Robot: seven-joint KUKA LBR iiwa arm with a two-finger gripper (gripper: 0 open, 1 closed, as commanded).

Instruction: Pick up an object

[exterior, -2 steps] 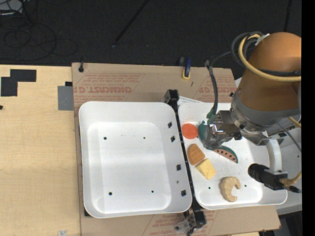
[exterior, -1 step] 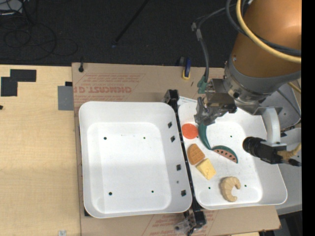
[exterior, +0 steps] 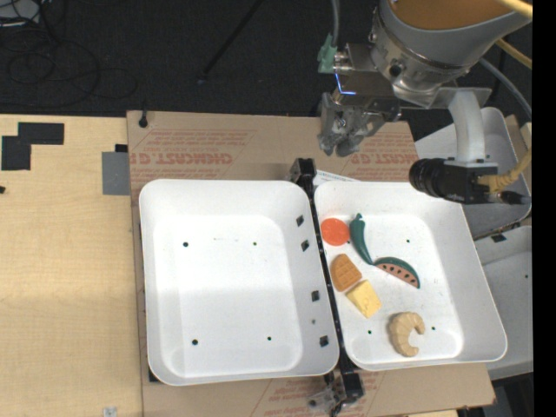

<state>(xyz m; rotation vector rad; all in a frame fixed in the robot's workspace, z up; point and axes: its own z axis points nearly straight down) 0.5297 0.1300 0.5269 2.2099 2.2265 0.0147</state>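
- Two bins sit side by side on the desk (exterior: 61, 259), edges touching along a central seam: left bin (exterior: 165, 354), right bin (exterior: 473, 320).
- A cardboard sheet (exterior: 217, 146) lies under both bins.
- All items lie in the right bin.
- Round slice (exterior: 335, 230): rear left, near the seam.
- Curved pepper (exterior: 360, 241): just right of the slice.
- Melon wedge (exterior: 399, 270): right of and in front of the pepper.
- Waffle piece (exterior: 346, 273): in front of the slice.
- Cheese block (exterior: 364, 299): touching the waffle piece's front right.
- Croissant (exterior: 406, 332): nearest the front.
- Gripper (exterior: 345, 135): above the cardboard, behind the right bin.
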